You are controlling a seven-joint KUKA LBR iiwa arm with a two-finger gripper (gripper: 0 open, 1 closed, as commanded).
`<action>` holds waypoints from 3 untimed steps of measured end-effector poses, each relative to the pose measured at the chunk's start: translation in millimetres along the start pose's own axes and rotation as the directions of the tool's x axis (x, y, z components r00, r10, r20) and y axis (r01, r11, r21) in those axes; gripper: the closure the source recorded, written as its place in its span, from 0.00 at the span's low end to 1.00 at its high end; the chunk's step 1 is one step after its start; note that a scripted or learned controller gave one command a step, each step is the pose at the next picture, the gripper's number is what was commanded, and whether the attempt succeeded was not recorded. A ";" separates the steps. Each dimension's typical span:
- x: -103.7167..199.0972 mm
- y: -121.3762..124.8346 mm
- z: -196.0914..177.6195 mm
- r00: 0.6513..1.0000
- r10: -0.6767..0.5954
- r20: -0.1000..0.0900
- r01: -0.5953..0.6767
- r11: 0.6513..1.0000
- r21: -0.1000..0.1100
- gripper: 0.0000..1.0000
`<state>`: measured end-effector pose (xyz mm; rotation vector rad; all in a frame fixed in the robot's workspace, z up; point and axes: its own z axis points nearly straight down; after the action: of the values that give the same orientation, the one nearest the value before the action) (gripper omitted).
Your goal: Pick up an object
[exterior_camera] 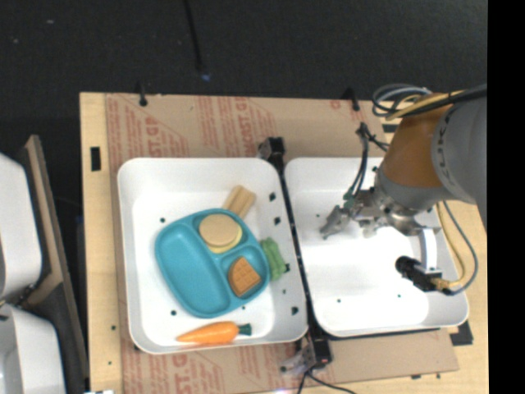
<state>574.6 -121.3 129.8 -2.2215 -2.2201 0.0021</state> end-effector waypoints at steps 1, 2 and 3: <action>15.9 -11.1 -66.7 1.000 -0.002 0.000 0.002 1.000 -0.008 0.00; 14.1 -6.7 -11.1 1.000 0.000 0.000 0.000 1.000 0.002 0.00; 32.9 -30.0 -73.5 1.000 -0.002 0.000 0.002 1.000 -0.006 0.00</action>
<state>544.8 -88.4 203.4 -2.2227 -2.2249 -0.0055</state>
